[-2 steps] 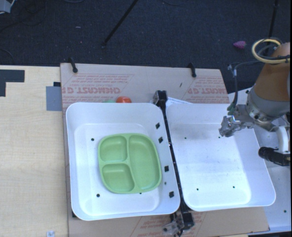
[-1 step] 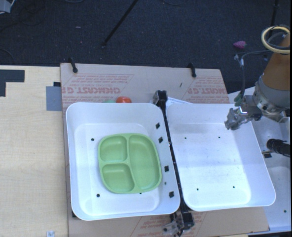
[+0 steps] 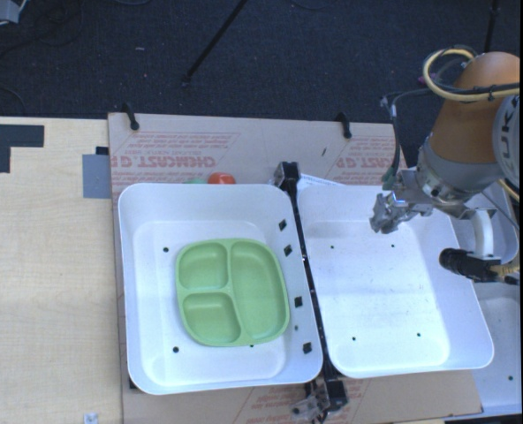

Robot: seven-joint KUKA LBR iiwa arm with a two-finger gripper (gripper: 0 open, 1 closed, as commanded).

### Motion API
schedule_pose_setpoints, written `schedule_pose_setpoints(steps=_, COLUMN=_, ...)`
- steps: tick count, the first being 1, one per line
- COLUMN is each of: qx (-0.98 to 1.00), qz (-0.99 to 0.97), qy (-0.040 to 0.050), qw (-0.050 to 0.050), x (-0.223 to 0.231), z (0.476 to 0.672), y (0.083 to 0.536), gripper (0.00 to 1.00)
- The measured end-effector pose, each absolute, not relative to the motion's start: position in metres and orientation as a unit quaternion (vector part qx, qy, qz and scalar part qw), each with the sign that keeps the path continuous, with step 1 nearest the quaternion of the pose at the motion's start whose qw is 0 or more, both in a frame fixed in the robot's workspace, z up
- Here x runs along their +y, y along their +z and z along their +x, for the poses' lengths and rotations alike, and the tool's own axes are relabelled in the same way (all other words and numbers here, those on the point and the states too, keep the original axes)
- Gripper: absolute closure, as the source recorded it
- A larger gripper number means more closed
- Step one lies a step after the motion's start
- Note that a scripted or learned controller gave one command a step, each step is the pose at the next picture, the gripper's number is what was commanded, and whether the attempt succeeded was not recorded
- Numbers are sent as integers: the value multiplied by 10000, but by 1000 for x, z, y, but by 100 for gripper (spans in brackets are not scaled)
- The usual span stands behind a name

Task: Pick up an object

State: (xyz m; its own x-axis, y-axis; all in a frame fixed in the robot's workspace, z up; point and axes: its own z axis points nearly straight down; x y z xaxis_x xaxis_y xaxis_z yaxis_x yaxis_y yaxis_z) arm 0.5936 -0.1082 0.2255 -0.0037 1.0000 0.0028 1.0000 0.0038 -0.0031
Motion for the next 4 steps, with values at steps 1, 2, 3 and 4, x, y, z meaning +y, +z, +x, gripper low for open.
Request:
schedule_pose_setpoints(steps=1, qx=-7083, qz=-7059, qy=5, qw=22, x=-61, z=596, y=216, gripper=100)
schedule_pose_setpoints(steps=2, qx=-7087, qz=-7055, qy=2, qw=20, x=-3, z=606, y=211, gripper=100)
schedule_pose_setpoints(steps=3, qx=-7084, qz=-7058, qy=2, qw=15, x=39, z=608, y=211, gripper=100)
schedule_pose_setpoints(steps=4, qx=-7086, qz=-7056, qy=1, qw=16, x=98, z=615, y=211, gripper=100)
